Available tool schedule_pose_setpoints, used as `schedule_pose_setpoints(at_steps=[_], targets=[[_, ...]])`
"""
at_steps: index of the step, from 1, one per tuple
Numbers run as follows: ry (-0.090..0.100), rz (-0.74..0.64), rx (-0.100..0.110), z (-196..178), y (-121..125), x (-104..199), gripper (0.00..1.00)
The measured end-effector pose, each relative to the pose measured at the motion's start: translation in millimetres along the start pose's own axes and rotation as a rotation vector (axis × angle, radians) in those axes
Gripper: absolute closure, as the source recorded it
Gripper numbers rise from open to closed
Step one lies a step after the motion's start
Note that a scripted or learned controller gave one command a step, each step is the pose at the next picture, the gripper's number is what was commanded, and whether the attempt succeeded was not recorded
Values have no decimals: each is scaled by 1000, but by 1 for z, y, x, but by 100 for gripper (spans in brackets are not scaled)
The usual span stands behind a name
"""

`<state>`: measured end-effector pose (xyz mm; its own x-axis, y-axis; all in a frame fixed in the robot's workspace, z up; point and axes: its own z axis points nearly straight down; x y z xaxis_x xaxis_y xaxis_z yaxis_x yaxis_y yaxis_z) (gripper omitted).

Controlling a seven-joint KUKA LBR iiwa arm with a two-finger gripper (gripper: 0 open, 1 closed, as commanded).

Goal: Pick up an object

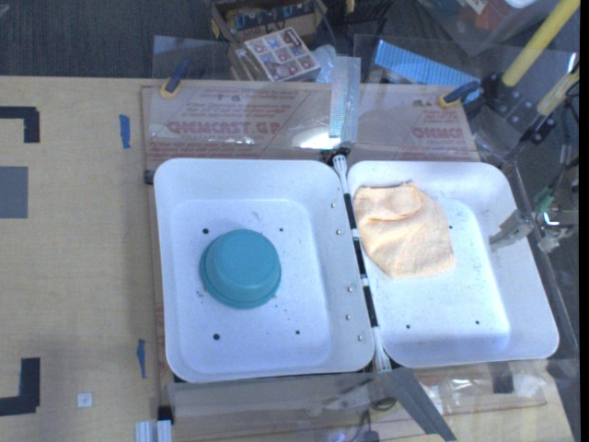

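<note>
Two shallow white bins are set side by side on a pale wooden surface (74, 247). In the left bin (175, 201), a teal bowl (241, 267) is placed upside down, slightly left of the bin's middle and well clear of its walls. A scatter of small dark specks is seen on the bin floor around it.

In the right bin (488, 339), a crumpled orange cloth (405, 230) is laid in the far left part of the floor, just beside the seam where the two bins meet. The near and right parts of that bin's floor are left bare.

At the right rim of the right bin, a grey metallic part taken to be the tool (529, 228) is seen reaching in from the right, above the rim and well apart from both the cloth and the bowl. Whether the tool is spread or pressed together cannot be told, and nothing is seen held in it.

Beyond the far edges of the bins, clear plastic sheets with red lettering (239, 122) are propped upright. Strips of blue tape (124, 132) and black corner marks (23, 122) are seen on the surface at the left. A yellow pole (548, 30) is slanted across the far right corner.
</note>
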<state>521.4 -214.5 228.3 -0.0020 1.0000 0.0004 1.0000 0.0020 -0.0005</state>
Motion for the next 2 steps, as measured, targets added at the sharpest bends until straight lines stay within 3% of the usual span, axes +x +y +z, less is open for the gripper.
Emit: schedule_pose_setpoints(at_steps=[1,2], targets=[[-2,29,-3,53,65,45,0],[-3,-110,-9,139,80,44,0]])
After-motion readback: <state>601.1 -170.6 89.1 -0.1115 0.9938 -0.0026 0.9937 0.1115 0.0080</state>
